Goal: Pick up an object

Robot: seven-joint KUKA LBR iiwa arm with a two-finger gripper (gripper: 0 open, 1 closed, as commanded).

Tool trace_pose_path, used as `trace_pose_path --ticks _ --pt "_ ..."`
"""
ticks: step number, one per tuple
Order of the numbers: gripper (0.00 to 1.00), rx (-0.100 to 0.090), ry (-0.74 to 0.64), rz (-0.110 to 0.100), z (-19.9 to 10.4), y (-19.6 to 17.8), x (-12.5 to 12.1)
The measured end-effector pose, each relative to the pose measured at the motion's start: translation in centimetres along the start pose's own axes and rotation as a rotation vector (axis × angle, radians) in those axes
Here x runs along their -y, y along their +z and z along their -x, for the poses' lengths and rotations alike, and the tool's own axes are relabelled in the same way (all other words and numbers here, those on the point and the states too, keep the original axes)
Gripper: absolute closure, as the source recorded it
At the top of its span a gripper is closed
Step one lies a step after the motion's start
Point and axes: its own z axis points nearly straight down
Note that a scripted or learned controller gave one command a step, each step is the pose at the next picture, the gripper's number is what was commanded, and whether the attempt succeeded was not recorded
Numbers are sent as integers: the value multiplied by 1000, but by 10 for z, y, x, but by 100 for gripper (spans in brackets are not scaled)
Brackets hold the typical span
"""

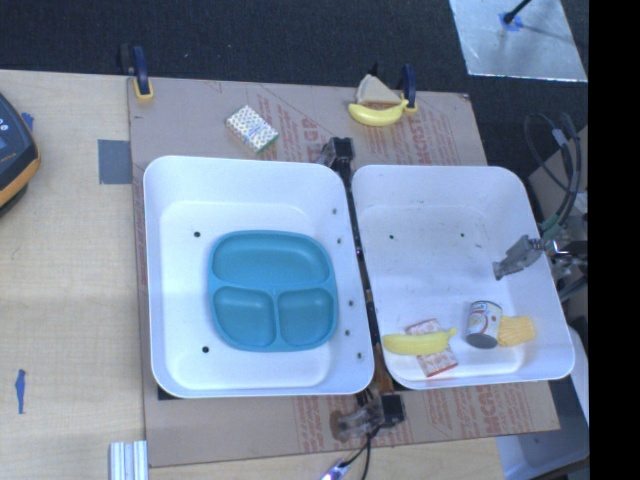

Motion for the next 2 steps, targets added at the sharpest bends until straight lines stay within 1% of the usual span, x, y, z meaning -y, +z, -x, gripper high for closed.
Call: trace_pose_path --ticks 1,2 --pt "0 1 -2 -1 23 154 -54" --pt "0 0 0 2 -15 153 -140"
